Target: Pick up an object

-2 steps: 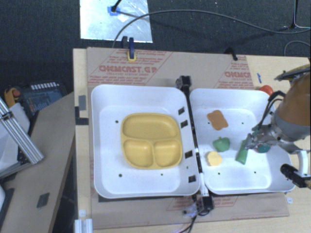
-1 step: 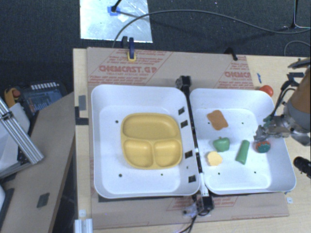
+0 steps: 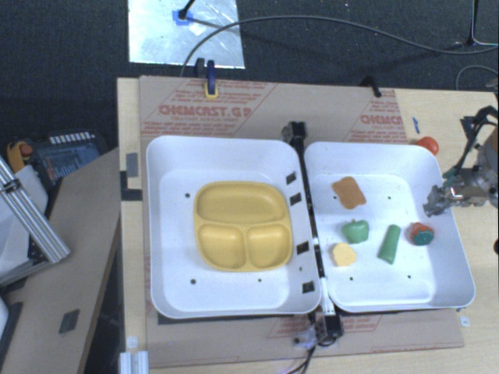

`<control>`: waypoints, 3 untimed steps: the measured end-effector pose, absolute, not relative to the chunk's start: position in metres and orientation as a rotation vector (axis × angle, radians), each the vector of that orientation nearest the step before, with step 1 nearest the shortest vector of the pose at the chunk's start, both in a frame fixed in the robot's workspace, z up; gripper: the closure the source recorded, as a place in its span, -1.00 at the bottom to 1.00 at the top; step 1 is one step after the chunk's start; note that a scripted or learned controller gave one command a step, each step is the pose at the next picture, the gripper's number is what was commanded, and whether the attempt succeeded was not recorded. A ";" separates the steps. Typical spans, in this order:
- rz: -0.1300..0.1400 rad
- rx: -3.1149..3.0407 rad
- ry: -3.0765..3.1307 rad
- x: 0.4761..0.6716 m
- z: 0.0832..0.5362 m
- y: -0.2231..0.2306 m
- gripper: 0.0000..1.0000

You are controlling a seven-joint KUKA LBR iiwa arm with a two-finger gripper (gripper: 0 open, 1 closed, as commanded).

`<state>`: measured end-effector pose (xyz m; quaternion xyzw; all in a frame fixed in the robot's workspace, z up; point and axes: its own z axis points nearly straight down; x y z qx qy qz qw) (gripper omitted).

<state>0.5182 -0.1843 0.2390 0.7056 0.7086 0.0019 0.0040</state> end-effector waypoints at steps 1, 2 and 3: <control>0.004 2.213 2.223 0.520 0.259 -0.185 1.00; 0.004 2.210 2.232 0.533 0.245 -0.134 1.00; 0.002 2.212 2.231 0.548 0.231 -0.083 1.00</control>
